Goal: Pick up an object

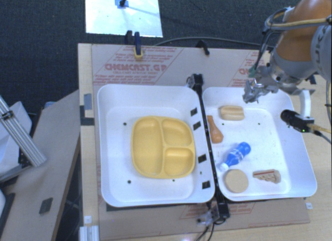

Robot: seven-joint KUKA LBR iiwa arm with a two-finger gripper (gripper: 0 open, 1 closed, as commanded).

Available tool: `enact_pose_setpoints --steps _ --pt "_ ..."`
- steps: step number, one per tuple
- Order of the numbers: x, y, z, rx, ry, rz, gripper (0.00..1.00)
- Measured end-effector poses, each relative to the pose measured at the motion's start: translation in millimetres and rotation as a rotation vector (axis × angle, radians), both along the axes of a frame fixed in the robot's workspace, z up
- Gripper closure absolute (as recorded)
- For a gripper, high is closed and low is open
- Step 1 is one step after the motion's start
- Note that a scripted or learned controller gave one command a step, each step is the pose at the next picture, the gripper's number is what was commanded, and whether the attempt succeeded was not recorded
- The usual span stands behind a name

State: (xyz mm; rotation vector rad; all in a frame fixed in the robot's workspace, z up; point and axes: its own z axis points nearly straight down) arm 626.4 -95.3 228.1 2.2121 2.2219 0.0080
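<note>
While the gripper (pixel 251 94) hung over the right bin's (pixel 298 154) back edge, I could not tell its grip; the bun (pixel 231 112) lay just beside it.

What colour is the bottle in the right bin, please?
Blue with a white cap, in the camera view: bottle.

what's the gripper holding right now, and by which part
Nothing visible. The two-finger gripper hangs above the back rim of the right white bin, apart from the tan bread roll.
</note>
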Motion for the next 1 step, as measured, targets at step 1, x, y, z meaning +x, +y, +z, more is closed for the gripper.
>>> enact_pose_setpoints --steps 1 --pt "1.6 -0.3 52.6 0.000 0.000 0.000 1.00"
